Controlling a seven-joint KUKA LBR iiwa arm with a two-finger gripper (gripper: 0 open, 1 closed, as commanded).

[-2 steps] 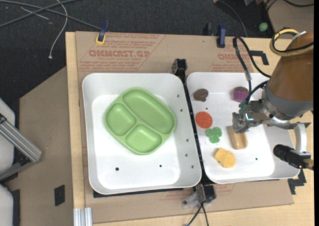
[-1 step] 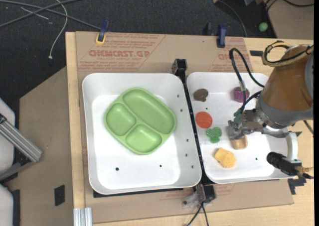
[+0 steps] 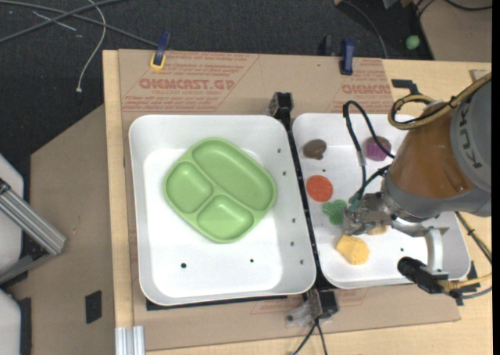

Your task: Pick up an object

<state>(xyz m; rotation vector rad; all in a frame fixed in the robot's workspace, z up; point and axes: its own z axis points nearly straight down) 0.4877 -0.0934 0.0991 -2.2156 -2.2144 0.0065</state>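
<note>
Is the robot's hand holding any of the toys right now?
Can't tell. The hand sits low between the green toy and the yellow toy, but its tips are hidden.

Grey arm (image 3: 469, 162) with smooth rounded casing, bearing dark letters, partly cut off, near the right edge. Wide orange-brown band (image 3: 426, 162) around the thick segment above the wrist, then a grey ring and a lighter metal part under it. Black cable (image 3: 361, 130) looping beside the band, yellowish cables (image 3: 414, 103) curving over its top, and a small metal gripper (image 3: 366, 216) with dark details at the end.
</note>
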